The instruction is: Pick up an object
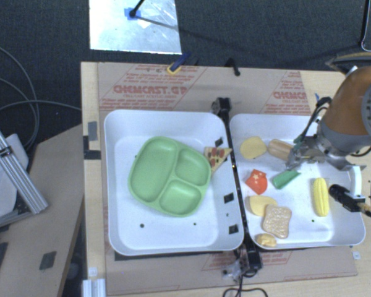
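Note:
The right bin (345, 231) holds toy foods. Among them are a green pod-like piece (285, 178), a tan bun (278, 147), a yellow round piece (253, 147), a red piece (256, 180) and a corn cob (320, 196). My gripper (295, 158) hangs low over the bin's upper middle, just above the green piece's right end and beside the bun's right end. I see nothing clearly held in it. The arm's grey and orange wrist hides the bin's upper right corner.
A toast slice (277, 220), a pale yellow piece (260, 204) and a small yellow item (265, 241) lie at the right bin's front left. The left bin (130, 228) bears a green divided plate (170, 175), with a pizza slice (216, 156) by the divider.

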